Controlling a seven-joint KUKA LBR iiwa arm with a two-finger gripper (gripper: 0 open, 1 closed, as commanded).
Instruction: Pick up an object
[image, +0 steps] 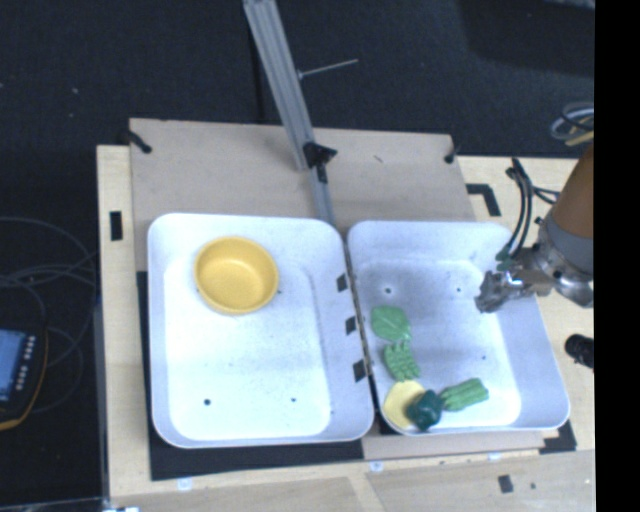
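Pick not done yet, by my read. Gripper (492, 293) sits over the right bin (440, 250), up near its right wall, with nothing visible between the fingers. It's well apart from every candidate object.

Whether the fingers are apart or together: cannot tell. At this slant the tip is a small grey blob against white plastic.

Candidates, all in the right bin's lower left area:
- green piece (390, 323), just beside the divider
- ridged green piece (401, 360), directly below it, near but apparently not touching
- yellow disc (400, 402) at the bottom edge
- dark teal block (426, 409) resting on or against the disc
- green cylinder (463, 394) just beside the block, lying on its side

Left bin (170, 330) holds one yellow bowl (237, 275), upright, in its upper left part.

What's left: choose a target, travel across the bin toward the cluster, descend, close, lift. So basically the whole grasp is ahead.

Hard to read:
- The arm (575, 215) is cut off at the frame's right side, so only the wrist and the orange band show.
- Teal block vs disc vs cylinder: probably touching, but overlap at this angle could fake contact.
- Gripper height above the bin floor isn't readable from a single slanted view.
- The green pieces' exact shapes are too small to call.
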